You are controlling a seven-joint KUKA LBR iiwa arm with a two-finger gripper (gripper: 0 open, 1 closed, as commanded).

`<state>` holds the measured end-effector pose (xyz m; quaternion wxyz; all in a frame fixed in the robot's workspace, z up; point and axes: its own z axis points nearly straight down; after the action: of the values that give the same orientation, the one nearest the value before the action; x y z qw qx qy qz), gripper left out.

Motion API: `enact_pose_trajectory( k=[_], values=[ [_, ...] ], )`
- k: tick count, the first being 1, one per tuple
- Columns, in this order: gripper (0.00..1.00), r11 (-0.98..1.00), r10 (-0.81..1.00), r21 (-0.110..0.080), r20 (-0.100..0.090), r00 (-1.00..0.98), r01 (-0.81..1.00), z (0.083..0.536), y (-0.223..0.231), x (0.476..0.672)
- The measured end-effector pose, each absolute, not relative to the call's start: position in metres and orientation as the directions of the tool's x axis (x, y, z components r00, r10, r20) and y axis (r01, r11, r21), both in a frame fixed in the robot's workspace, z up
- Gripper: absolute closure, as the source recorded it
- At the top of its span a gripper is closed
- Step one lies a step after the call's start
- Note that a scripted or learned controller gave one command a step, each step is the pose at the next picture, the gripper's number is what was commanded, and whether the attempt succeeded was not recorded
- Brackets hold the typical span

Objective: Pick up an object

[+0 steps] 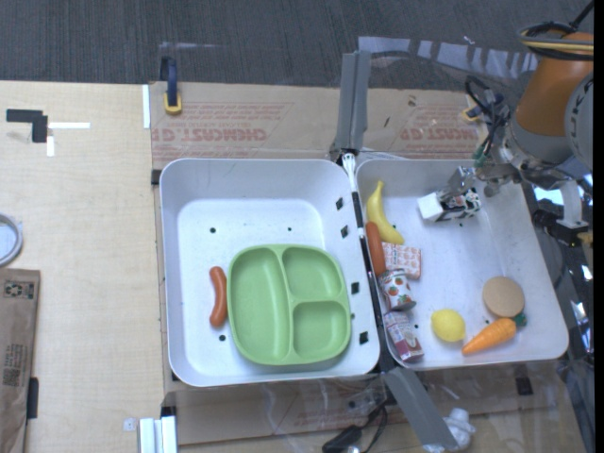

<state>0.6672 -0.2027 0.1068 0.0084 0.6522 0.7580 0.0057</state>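
Watching the two-finger gripper [460, 199] above the right white bin's [528, 253] far end | we cannot tell its state | small white block [429, 207] just beside it | yellow banana [380, 215] near the bin's left wall.

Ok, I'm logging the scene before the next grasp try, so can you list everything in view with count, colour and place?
bins: 2, white, side by side on the bench
divided plate: 1, green, left bin
sausage: 1, orange-red, left bin, left of the plate
banana: 1, yellow, right bin, near its left wall
second sausage: 1, red-orange, right bin, below the banana
small packets: several, red and white, right bin, along its left wall
lemon: 1, yellow, right bin, front
carrot: 1, orange, right of the lemon
round cookie: 1, tan, above the carrot
clamp: 1, blue and yellow, back edge of the bench
arm: 1, grey with orange band, right side
end effector: 1, over the right bin's back part
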Motion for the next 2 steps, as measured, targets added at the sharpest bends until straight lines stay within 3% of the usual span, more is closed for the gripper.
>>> enact_pose_trajectory(
  k=[2],
  values=[
    [0.0,0.076,0.997,0.022,-0.01,-0.075,0.997,0.1066,-0.1975,0.6659]
  ],
)
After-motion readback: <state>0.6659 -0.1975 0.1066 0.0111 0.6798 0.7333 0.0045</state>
